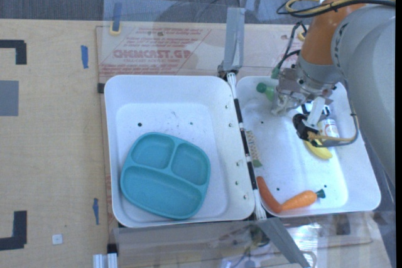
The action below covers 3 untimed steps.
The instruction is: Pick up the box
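Camera view: small pale box (328, 129), part-hidden.

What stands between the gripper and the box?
Can't make out the box itself. The gripper is low in the right bin, with a green item close beside it and a banana nearer the camera.

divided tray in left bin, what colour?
Teal, uniformly; the divided tray shows plainly in the camera view.
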### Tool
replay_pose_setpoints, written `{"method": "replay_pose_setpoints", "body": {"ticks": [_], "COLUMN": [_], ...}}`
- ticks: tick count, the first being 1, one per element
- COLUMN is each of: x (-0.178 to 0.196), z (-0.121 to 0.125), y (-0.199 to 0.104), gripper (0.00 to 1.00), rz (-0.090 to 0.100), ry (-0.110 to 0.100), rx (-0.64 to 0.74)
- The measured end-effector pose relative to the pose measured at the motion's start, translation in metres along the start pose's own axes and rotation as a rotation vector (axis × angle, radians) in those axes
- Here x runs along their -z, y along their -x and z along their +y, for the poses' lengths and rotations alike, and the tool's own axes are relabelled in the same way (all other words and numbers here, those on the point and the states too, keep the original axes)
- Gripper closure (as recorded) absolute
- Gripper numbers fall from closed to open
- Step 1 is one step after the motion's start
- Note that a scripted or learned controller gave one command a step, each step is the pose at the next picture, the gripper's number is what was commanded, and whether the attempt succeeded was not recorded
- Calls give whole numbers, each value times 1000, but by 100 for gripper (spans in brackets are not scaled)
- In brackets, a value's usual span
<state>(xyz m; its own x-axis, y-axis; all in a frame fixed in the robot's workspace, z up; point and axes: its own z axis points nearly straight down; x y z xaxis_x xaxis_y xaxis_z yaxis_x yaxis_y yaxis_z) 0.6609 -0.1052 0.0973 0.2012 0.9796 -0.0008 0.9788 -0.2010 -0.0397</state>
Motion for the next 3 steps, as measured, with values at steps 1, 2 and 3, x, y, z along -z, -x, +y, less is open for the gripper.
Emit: {"method": "replay_pose_setpoints", "body": {"ticks": [1, 2, 3], "x": [160, 340, 217], "z": [-22, -2, -17], "y": [11, 24, 85], "gripper": [100, 100, 100], "rz": [-4, -15, -10], "ry": [43, 44, 42], "rx": [182, 626, 465]}}
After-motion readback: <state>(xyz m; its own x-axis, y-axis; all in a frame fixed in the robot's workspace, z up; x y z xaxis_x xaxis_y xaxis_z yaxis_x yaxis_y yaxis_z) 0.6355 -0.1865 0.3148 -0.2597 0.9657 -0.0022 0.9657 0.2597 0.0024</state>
